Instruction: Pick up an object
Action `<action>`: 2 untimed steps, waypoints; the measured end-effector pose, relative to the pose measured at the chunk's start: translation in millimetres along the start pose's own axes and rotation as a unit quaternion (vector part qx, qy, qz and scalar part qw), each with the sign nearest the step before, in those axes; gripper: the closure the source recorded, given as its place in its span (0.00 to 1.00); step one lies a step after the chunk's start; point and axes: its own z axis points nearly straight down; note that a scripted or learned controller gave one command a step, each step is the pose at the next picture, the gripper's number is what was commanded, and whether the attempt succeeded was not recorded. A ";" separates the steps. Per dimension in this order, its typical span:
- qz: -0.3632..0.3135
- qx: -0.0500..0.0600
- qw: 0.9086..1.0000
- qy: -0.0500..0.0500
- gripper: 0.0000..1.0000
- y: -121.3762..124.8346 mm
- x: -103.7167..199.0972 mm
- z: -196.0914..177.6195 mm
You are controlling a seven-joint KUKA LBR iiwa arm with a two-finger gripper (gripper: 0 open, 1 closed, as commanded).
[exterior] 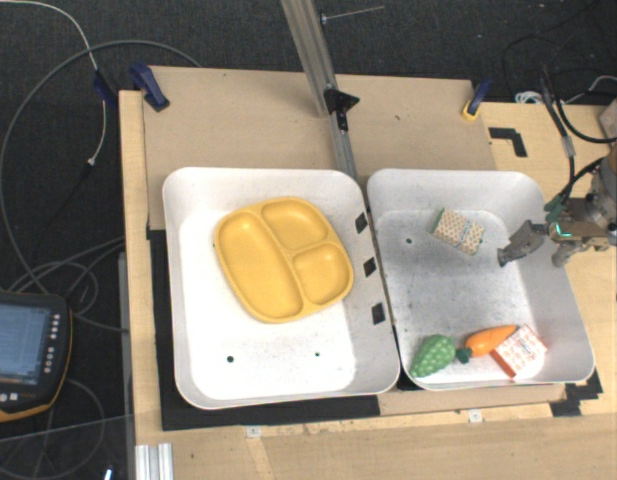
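Hand [536, 248] is hovering at the right bin's [548, 298] right rim, fingers spread apart and gripping nothing. Patterned small box [459, 230] is lying inside that bin, near the hand, toward the bin's far side. Carrot toy [488, 339], green toy [434, 356] and orange-white carton [521, 351] are sitting along the bin's near edge. Arm is reaching in low from outside the bin's right side.

Jaws [541, 245] spread apart, empty, over the right bin's [458, 183] edge; patterned block [459, 230] just left.
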 end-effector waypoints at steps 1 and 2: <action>0.000 0.000 1.000 0.000 0.00 0.3 -0.1 -0.1; 0.001 0.003 1.000 0.001 0.00 3.0 -3.4 61.7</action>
